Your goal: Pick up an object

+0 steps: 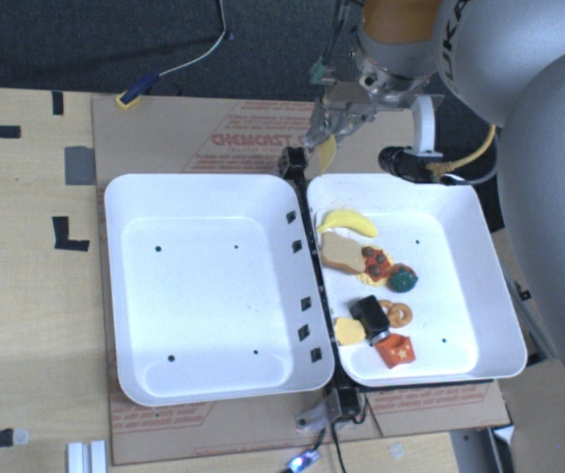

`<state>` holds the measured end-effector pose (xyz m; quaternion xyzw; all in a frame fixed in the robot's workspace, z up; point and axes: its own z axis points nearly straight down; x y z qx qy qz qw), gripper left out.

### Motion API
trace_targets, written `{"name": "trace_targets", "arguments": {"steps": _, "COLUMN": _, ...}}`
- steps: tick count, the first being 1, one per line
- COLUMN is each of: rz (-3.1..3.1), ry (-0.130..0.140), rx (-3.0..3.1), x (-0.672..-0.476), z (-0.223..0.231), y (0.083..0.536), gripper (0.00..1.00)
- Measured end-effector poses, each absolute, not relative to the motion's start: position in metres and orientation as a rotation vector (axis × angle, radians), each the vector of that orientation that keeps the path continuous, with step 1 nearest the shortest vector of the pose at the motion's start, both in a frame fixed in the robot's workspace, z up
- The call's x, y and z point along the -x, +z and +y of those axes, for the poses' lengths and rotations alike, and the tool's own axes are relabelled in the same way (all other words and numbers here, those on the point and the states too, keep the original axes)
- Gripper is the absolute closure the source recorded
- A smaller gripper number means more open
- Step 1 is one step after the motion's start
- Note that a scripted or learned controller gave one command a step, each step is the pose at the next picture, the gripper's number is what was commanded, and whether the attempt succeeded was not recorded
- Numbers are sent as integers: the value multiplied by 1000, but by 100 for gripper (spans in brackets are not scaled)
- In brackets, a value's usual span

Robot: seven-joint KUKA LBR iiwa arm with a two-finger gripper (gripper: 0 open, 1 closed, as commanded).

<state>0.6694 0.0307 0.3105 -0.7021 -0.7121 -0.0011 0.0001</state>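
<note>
My gripper (323,142) hangs above the back edge of the bins, over the divider between them, and a small yellow object (325,151) shows between its fingers. In the right bin (459,264) lie a yellow banana (349,223), a tan bread slice (338,253), a red and yellow piece (376,262), a green broccoli-like piece (403,280), a black object (369,311), a pretzel (398,314), a yellow block (348,332) and a red block (394,350).
The left bin (203,294) sits beside the right one, with black clips along the shared wall (307,284). Both rest on a cardboard sheet (233,141). A cable with a blue and yellow end (136,92) lies behind the bins. The arm's grey body (529,97) looms at the right.
</note>
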Motion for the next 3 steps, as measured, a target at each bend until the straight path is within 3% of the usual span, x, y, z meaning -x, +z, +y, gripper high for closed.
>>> {"name": "trace_targets", "arguments": {"steps": 1, "rz": -2233, "ry": -2, "rx": 2210, "x": -662, "z": 69, "y": 379, "gripper": 100}}
{"name": "trace_targets", "arguments": {"steps": 2, "rz": -2237, "ry": -5, "rx": 2206, "x": -647, "z": 148, "y": 454, "gripper": 100}}
{"name": "trace_targets", "arguments": {"steps": 3, "rz": -2232, "ry": -2, "rx": 2211, "x": -625, "z": 181, "y": 518, "gripper": 100}}
